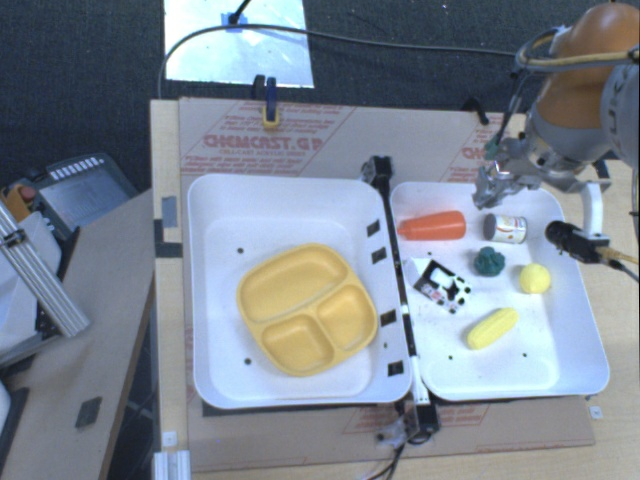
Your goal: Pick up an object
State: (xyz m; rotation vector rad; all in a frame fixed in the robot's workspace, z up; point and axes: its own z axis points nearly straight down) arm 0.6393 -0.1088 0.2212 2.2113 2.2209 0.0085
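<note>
Because the gripper [497, 190] hangs just above the small can [508, 229] at the far side of the right bin [580, 368], that can looks like the pick — light, hard, smooth, likely to roll. Grab across its round middle. The view does not show how the gripper is set — I cannot tell.

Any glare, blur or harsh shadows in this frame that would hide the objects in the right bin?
Camera view: even lighting with soft shadows; the carrot, corn cob and lemon read clearly. The bright washed-out patch is the shiny sheet behind the bench, away from the bins. The gripper looks slightly soft against the right bin.
</note>
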